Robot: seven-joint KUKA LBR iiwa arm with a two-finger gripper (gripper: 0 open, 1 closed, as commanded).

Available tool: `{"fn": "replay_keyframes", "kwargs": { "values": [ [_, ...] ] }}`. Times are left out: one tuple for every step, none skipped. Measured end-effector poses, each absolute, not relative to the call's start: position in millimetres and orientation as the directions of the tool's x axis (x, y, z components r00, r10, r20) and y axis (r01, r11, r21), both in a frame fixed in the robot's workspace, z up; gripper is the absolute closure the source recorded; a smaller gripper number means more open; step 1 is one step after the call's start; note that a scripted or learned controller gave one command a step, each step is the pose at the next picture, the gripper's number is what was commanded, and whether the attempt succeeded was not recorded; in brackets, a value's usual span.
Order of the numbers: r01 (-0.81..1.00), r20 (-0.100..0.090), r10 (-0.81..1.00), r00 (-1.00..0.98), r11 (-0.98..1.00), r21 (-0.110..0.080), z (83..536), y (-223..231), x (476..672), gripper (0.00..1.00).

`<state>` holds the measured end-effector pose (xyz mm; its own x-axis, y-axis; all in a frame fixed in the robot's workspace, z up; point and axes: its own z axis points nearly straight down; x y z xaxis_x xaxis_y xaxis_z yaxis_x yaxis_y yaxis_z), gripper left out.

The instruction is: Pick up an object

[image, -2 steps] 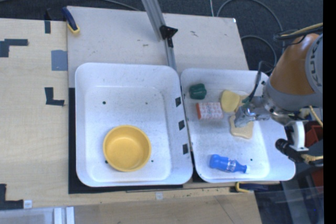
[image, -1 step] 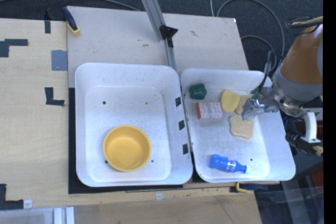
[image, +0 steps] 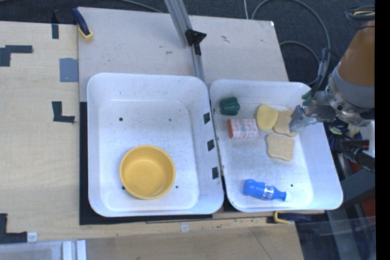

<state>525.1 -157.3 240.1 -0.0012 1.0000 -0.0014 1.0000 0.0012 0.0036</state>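
No legible writing; red-white box [image: 243, 128] label too small to read. Claw [image: 298, 120] over right bin [image: 317, 182], above tan slice [image: 284, 125]; grip state cannot tell. Blue bottle [image: 263, 190] lies flat, long axis left-right, cap toward right. Yellow bowl [image: 147, 172] in left bin [image: 103, 94].

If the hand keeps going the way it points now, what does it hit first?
Likely the tan slice right under the hand; the yellow piece lies just beyond. The hand's height above them is unclear from this view.
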Motion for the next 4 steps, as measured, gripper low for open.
{"fn": "replay_keyframes", "kwargs": {
  "values": [
    [1.000, 0.002, 1.000, -0.006, 0.006, -0.001, 245, -110, 525.1, 1.00],
    [1.000, 0.001, 1.000, -0.007, 0.007, -0.002, 240, -60, 538.4, 1.00],
    [1.000, 0.002, 1.000, -0.007, 0.007, -0.003, 228, -2, 535.4, 1.00],
    [1.000, 0.002, 1.000, -0.007, 0.007, -0.002, 237, 49, 539.4, 1.00]
  ]
}}
